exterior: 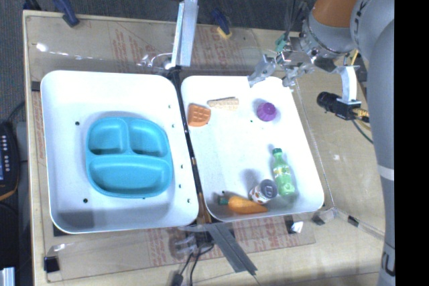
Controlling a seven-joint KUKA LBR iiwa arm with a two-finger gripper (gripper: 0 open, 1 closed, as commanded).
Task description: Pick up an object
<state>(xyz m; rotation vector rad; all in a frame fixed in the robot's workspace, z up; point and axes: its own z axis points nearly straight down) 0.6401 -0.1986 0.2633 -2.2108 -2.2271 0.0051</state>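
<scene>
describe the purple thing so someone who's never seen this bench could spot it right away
Of the two white bins, take the right bin, the one without the blue tray. Look to its far right corner, just below the hand. The purple object sits there alone, small and round; its nearest neighbours, a pale stick-shaped piece and an orange waffle-like piece, lie further left.

The two shallow white plastic bins (67, 87) look smooth and glossy; the divided turquoise plastic tray (129, 157) looks matt.
</scene>
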